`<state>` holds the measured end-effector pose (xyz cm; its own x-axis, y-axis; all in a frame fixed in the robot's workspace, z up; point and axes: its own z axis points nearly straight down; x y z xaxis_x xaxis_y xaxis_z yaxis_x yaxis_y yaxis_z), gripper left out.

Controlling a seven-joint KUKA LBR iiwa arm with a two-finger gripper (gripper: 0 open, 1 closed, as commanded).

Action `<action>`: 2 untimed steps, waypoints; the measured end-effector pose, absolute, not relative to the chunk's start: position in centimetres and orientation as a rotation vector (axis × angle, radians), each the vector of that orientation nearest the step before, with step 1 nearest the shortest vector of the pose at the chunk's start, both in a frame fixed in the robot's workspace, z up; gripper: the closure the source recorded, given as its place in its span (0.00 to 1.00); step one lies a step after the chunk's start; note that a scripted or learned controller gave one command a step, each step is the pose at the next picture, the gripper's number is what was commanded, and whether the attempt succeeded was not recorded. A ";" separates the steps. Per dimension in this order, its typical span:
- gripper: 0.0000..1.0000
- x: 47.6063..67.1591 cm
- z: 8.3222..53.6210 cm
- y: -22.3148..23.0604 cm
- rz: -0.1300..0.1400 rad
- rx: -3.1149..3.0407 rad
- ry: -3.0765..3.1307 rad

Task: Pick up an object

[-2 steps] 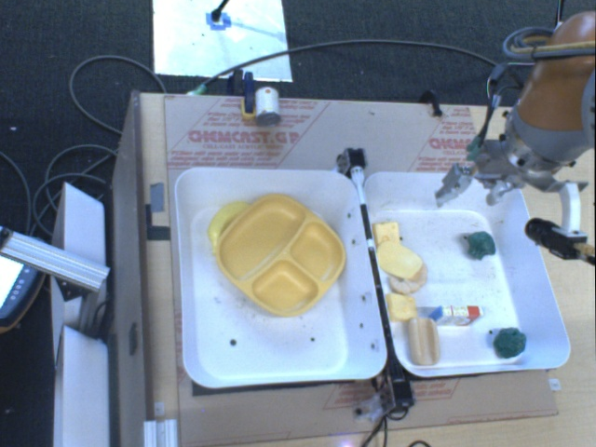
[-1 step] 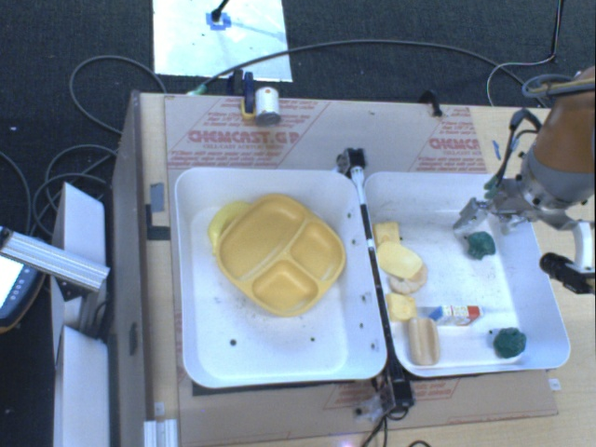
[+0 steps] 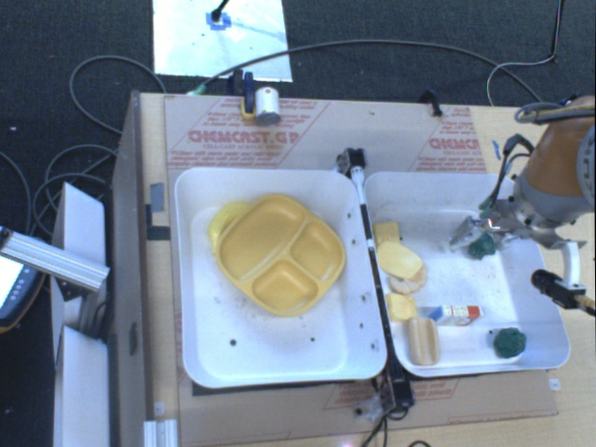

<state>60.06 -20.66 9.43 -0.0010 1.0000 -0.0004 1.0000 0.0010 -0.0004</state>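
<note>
Hovering over right bin (image 3: 557,329) far side: jaws (image 3: 481,237) at small green object (image 3: 482,246); grip state unclear. Yellow divided tray (image 3: 279,252) in left bin (image 3: 270,361).

Even, bright light falls from above me; the white bins (image 3: 279,361) nearly bleach out, with soft, short shadows under the yellow tray (image 3: 279,252). The frame is grainy and slightly soft. The dark floor (image 3: 74,17) stays dim.
</note>
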 end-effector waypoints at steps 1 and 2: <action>1.00 60.2 10.6 -20.7 -0.003 -2.221 -2.228; 1.00 64.1 8.8 -12.2 -0.011 -2.220 -2.232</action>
